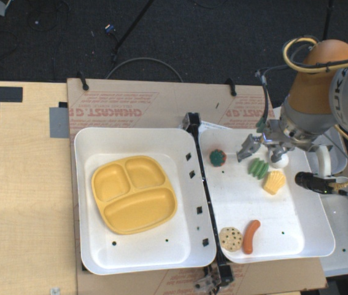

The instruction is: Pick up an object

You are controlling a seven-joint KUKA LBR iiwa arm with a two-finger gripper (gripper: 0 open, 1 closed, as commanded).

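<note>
Jaws (263, 150): spread, hovering over the right bin (309, 241), pinching nothing.
Green toy (259, 168): lay just below them, touching the yellow corn piece (274, 181).
Handling: probably light, stiff, ridged plastic; best taken across its narrow sides.

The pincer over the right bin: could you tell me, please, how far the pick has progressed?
Done: the pincer has reached the right bin and hangs spread just above the green toy. In hand: nothing sits between its fingers. Left: closing on an item and lifting it; the green toy, yellow corn, sausage, cookie and round green piece all lie in the bin.
</note>
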